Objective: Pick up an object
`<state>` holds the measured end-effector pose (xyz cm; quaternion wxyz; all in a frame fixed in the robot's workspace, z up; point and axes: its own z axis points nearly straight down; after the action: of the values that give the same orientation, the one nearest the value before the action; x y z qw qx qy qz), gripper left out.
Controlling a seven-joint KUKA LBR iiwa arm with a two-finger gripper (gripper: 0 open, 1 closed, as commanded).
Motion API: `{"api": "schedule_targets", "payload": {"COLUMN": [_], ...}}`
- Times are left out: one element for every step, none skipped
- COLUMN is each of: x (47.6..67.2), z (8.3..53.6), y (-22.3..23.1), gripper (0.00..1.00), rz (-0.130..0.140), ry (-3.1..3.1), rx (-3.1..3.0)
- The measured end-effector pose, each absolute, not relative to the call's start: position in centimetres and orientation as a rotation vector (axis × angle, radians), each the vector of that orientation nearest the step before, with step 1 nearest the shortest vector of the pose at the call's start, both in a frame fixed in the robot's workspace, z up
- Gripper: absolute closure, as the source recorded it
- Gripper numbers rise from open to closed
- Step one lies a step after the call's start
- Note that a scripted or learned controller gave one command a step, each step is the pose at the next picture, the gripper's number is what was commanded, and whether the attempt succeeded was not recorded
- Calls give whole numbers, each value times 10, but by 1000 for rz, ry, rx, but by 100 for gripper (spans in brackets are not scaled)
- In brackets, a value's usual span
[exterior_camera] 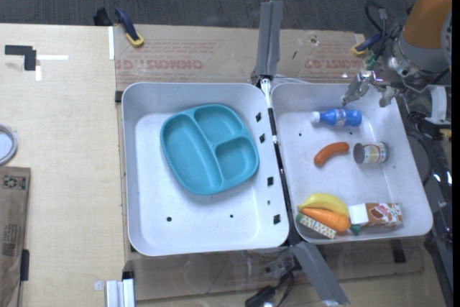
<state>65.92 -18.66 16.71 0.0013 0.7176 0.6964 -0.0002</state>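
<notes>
The right bin (402, 154) holds several objects. A blue and white bottle (338, 118) lies on its side near the bin's far edge. An orange sausage (330, 153) and a small tin can (370, 153) lie in the middle. At the near edge are a yellow banana (323, 203), a carrot (325, 218) and a brown carton (381, 214). My gripper (371, 91) hangs above the bin's far right corner, just beyond and right of the bottle. Its fingers are spread open with nothing between them.
The left bin (144, 176) holds a teal divided plate (208, 149). A grey divider post (269, 39) stands between the bins at the back. Blue and yellow clamps (128, 28) sit on the cardboard behind the bins. Cables run down the right side.
</notes>
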Motion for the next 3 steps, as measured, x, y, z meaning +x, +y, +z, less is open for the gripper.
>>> {"api": "schedule_targets", "payload": {"x": [658,634,634], "z": [114,93,102], "y": [-197,-174,-175], "gripper": [0,0,100], "rz": [20,-1,-2], "ry": [2047,2075,2074], "rx": [2359,2355,2356]}}
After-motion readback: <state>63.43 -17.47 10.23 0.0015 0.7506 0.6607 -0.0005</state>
